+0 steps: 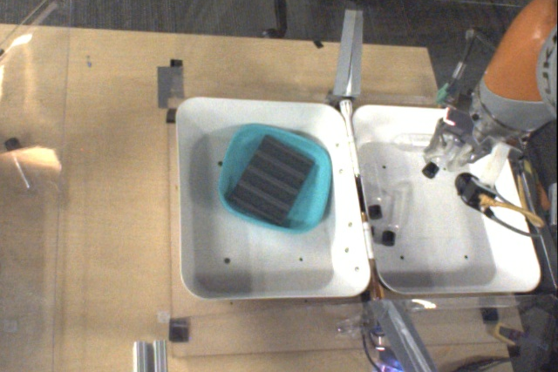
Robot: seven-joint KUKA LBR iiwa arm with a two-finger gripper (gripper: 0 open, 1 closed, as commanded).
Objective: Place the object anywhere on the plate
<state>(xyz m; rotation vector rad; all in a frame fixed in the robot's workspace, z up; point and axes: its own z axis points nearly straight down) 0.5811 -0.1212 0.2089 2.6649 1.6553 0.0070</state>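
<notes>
A dark grey ribbed block (274, 179) lies flat on the teal plate (320, 187) in the left bin (200, 257). It rests near the plate's middle, turned at a slight angle. My gripper (438, 158) hangs over the upper right part of the right bin (453, 270), well apart from the plate and the block. The wrist's grey body and orange band rise behind it at the right edge.
Two small black-capped clear pieces (382, 222) lie near the right bin's left wall, and a faint clear item (410, 139) lies near its back. A cable loop (484, 196) hangs by the wrist. A metal divider post (349, 57) stands between the bins.
</notes>
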